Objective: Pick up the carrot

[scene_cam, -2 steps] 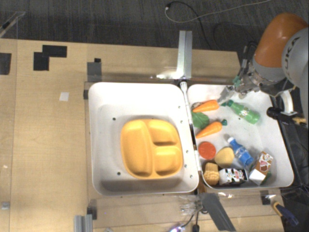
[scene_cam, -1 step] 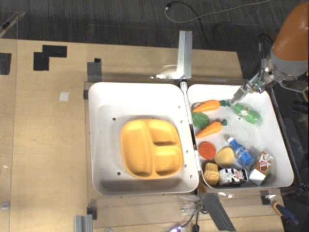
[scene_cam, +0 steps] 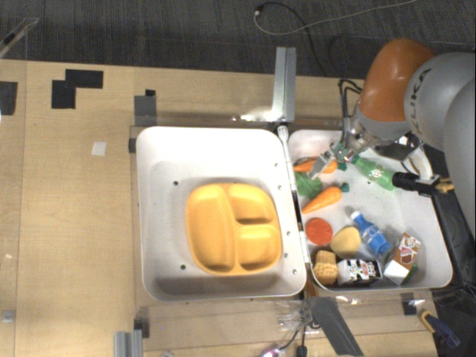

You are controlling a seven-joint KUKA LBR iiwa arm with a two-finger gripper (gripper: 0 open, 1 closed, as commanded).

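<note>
The carrot (scene_cam: pixel 323 197) is orange with a green leafy end and lies slanted in the right bin (scene_cam: pixel 430 222), near its left wall. My gripper (scene_cam: pixel 329 163) hangs low over the far left part of that bin, just above and behind the carrot. A smaller orange item (scene_cam: pixel 303 166) lies right at the gripper's tip and is partly hidden by it. The arm's orange band (scene_cam: pixel 390 80) and grey wrist (scene_cam: pixel 446 103) reach in from the right.
A yellow divided tray (scene_cam: pixel 232 227) sits in the left bin (scene_cam: pixel 160 199). The right bin also holds a green bottle (scene_cam: pixel 372 172), a red disc (scene_cam: pixel 320 230), a yellowish lump (scene_cam: pixel 346 239), a blue bottle (scene_cam: pixel 370 235), corn (scene_cam: pixel 324 266) and small cartons (scene_cam: pixel 359 271).
</note>
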